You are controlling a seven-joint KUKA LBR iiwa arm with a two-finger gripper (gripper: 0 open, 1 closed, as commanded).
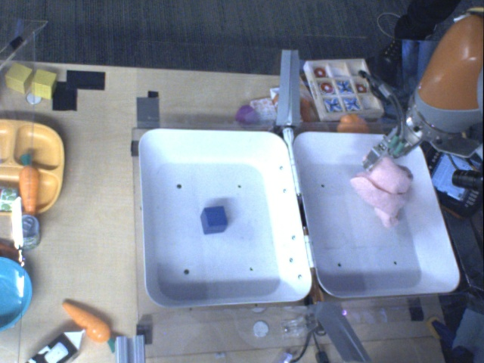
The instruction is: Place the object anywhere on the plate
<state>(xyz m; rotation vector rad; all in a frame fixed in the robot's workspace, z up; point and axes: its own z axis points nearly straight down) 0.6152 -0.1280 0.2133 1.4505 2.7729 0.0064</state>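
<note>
Right bin (431,274): pink toy (384,187) (under claw (387,151))

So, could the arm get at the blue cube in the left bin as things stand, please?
Probably yes: the blue cube lies alone in the open left bin, nothing over it, though the gripper is over the pink thing in the right bin.

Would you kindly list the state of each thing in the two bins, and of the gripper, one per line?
Blue cube: resting alone on the left bin floor, untouched.
Pink soft object: lying in the right bin, near its far right side.
Gripper: at the pink object's upper edge; grasp unclear.
</note>
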